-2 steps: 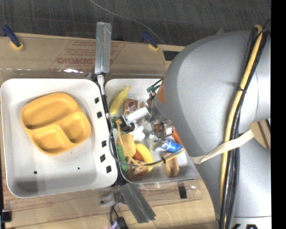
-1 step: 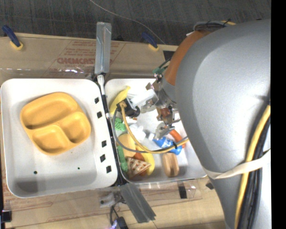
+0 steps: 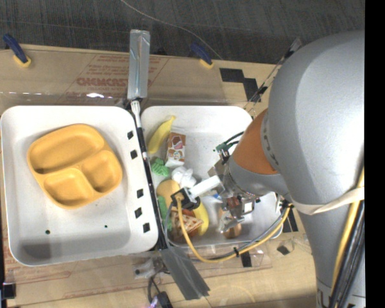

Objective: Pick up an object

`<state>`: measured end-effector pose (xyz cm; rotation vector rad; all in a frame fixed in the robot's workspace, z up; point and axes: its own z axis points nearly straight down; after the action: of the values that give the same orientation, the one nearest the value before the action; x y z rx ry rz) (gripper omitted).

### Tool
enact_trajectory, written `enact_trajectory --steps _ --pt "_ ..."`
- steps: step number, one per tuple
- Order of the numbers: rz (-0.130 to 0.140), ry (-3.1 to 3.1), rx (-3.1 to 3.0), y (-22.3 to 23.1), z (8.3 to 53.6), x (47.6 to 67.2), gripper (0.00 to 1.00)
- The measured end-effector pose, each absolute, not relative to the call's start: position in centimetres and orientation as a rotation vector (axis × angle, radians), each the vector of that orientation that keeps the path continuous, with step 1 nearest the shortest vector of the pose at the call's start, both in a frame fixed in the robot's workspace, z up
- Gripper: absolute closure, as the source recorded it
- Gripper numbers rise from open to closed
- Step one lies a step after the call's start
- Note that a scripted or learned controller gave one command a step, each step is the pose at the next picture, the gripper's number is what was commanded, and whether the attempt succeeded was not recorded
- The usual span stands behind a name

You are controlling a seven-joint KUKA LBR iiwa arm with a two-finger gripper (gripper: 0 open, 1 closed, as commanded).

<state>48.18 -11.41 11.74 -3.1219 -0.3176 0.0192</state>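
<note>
White walls ring both bins; the left bin [image 3: 25, 236] has bare floor all round a yellow divided tray [image 3: 74, 164], while the right bin [image 3: 205, 117] is crowded. A banana [image 3: 159, 135], a small carton [image 3: 176, 149], something green [image 3: 159, 169] and more toy food [image 3: 189, 223] are heaped against the shared wall. The grey arm [image 3: 321, 127] bends in from the right, its gripper [image 3: 234, 213] low over the bin's near right floor; its opening cannot be judged.

Bright, even overhead light; slightly soft.
</note>
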Motion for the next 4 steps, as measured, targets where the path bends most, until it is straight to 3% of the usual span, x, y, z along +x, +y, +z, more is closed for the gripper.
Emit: enact_trajectory --steps 1,2,3,4 --pt "0.009 -0.324 -3.121 -13.2 10.6 49.9 0.00" --pt "0.009 -0.340 -3.118 -10.1 9.0 55.8 0.00" --pt "0.005 -0.598 -3.081 -10.9 9.1 60.2 0.00" --pt "-0.014 -0.580 -3.086 -7.5 19.7 61.4 0.00"
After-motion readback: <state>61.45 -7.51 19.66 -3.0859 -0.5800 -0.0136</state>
